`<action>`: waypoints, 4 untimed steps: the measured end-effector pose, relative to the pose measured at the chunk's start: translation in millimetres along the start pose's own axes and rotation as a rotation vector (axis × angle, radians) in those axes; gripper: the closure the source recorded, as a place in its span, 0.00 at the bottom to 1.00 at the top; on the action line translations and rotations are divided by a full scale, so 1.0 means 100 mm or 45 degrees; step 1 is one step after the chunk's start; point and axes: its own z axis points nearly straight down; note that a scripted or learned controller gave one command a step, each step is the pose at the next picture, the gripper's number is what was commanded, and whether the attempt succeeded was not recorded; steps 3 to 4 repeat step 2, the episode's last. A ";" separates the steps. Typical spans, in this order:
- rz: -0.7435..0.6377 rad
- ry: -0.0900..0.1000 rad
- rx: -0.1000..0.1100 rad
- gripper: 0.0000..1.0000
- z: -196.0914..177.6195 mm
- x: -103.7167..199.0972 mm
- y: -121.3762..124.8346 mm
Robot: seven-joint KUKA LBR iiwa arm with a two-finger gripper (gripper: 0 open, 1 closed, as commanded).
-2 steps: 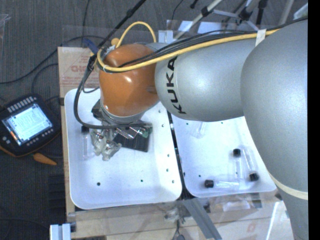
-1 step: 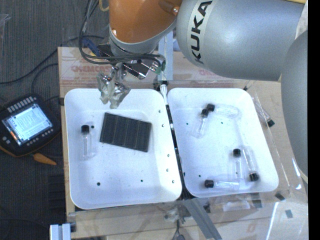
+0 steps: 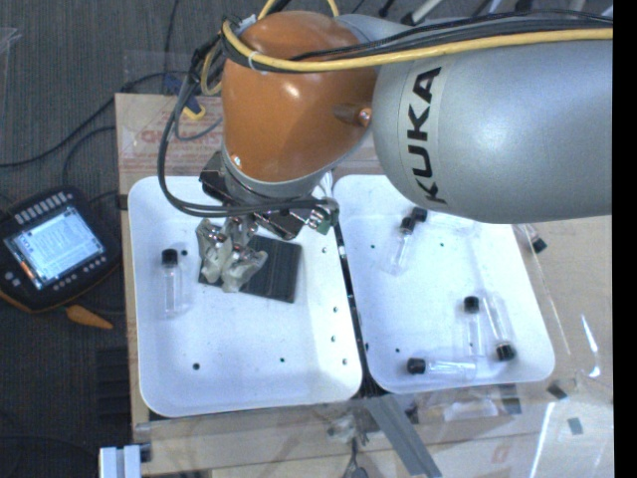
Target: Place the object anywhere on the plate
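A small black square plate (image 3: 277, 273) lies in the left bin (image 3: 239, 376), toward its upper right. My gripper (image 3: 228, 259) hangs from the orange wrist directly over the plate's left edge, low and close to it. Its tip looks pale and glassy, and whether anything sits in it is unclear. A clear vial with a black cap (image 3: 172, 282) lies on the bin floor to the left of the gripper, apart from it and from the plate.
The right bin (image 3: 518, 366) holds several clear black-capped vials: one near its upper left (image 3: 402, 244), two at the lower right (image 3: 486, 325), one along the front (image 3: 438, 367). The arm's big grey body covers the bins' far side. A teach pendant (image 3: 50, 247) lies off the bench, left.
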 end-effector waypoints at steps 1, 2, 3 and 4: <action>-0.506 0.004 -0.001 1.00 0.42 0.23 0.25; -0.795 0.001 -0.002 1.00 0.66 -0.05 -0.10; -0.795 0.001 -0.002 1.00 0.66 -0.05 -0.10; -0.795 0.001 -0.002 1.00 0.66 -0.05 -0.10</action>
